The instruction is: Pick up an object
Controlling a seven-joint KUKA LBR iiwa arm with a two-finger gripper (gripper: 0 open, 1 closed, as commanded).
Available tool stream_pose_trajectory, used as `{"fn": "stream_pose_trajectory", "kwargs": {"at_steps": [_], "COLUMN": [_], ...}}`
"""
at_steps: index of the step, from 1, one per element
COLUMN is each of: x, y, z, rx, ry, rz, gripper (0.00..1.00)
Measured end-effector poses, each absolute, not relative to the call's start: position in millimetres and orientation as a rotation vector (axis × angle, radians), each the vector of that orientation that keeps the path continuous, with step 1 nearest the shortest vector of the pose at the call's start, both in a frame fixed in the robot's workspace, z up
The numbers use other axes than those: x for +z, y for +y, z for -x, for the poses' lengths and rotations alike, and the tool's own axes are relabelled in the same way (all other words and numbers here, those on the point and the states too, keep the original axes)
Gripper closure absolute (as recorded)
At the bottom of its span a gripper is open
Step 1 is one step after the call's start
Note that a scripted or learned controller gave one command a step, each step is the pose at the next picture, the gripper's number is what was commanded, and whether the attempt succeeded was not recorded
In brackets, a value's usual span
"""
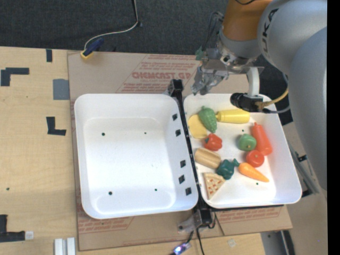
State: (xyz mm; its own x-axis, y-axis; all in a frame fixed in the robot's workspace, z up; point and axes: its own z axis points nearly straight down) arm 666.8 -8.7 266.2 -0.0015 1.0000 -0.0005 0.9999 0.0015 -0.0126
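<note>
At the near edge of the right bin lies a small pizza slice, with a dark green pepper and a carrot just behind it. Further in come a bread roll, a red tomato, a green apple, a small red pepper and a long orange-red piece. Toward the bin's far edge sit a yellow piece, a green leafy vegetable resting against it, and a corn cob. The left bin stands alongside, its wall touching the right bin's wall down the middle of the counter. The tool hangs over the far-left corner of the right bin, above the toys and touching none of them; nothing is seen between its fingers, and whether they are spread or closed cannot be told from this angle. Judging by this, the task is at its approach step: the arm is positioned over the bin but no object has been chosen by contact yet. The nearest candidates appear to be the green leafy vegetable and the yellow piece just below the tool. The next move calls for a descent onto one of them, with the fingers straddling it cleanly; because those two touch each other and lie close to the bin wall, a finger could land on the neighbour or the rim instead.
</note>
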Motion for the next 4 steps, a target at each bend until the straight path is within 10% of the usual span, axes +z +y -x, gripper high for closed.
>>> {"fn": "stream_pose_trajectory", "kwargs": {"at_steps": [1,2,3,4], "x": [431.7,540.1,346.7,410.5], "y": [101.1,113.7,122.2,203.0], "z": [-665.3,-668.3,-658.3,-668.2], "rx": [-0.022,-0.013,0.026,-0.007], "ry": [-2.241,-2.230,-2.213,-2.231], "rz": [2.212,2.221,2.214,2.214], "gripper": [1.00,1.00,1.00,1.00]}}
